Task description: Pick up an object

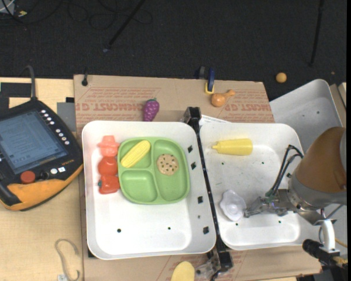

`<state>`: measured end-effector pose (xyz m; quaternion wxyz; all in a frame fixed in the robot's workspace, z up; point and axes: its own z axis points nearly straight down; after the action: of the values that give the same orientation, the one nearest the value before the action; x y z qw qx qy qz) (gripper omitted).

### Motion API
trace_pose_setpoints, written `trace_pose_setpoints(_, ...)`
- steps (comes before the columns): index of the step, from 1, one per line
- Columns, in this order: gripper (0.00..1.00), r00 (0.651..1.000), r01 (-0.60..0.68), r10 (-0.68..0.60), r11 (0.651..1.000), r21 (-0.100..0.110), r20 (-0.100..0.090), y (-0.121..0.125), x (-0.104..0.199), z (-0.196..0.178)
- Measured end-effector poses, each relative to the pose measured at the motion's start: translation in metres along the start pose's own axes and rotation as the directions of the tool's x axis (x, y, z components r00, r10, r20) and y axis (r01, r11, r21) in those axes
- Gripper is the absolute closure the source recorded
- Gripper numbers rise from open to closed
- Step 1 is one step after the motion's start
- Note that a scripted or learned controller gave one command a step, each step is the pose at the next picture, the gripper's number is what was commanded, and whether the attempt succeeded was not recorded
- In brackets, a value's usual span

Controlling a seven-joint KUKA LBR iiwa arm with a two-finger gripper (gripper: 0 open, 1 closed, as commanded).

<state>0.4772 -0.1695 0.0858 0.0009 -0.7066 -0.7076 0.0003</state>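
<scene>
Desk (pixel 35 244), one, pale wood, bearing a sheet of brown printed cardboard (pixel 175 98), one, under the bins. Shallow white plastic bins, two, side by side: left bin (pixel 140 239) and right bin (pixel 263 239), their inner walls touching along the middle. Grey robot arm (pixel 322 174), one, with an orange band, reaching in from the right over the right bin's right side. Black and orange handheld control pendant with a screen (pixel 29 151), one, on the desk left of the bins. Green three-compartment plastic plate (pixel 146 189), one, in the upper half of the left bin. Red and pink plastic toy figure (pixel 107 165), one, upright along the plate's left edge, touching it. Yellow plastic mustard-style bottle (pixel 233 147), one, lying on its side near the right bin's upper wall. Yellow toy corn cob (pixel 134 153), one, tilted in the plate's upper-left compartment. Pincer (pixel 250 209), one, low in the right bin with its tips at a crumpled clear-white plastic piece (pixel 232 205), one, lying near the bin's lower left; whether the tips are parted or have hold of the piece cannot be told. Round brown speckled toy cookie (pixel 167 164), one, in the plate's upper-right compartment. Purple toy grape bunch (pixel 150 109), one, on the cardboard just above the left bin. Orange toy gourd-shaped piece (pixel 220 98), one, on the cardboard above the right bin. Yellow rounded object (pixel 183 271), one, at the near edge below the bins. Small orange ball (pixel 281 77), one, on the dark floor beyond the desk.
</scene>
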Motion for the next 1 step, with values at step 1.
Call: trace_pose_setpoints(1, 1.00, 1.000, -0.006, 0.006, 1.000, -0.002, 0.000, 0.0003, -0.0021, -0.0127)
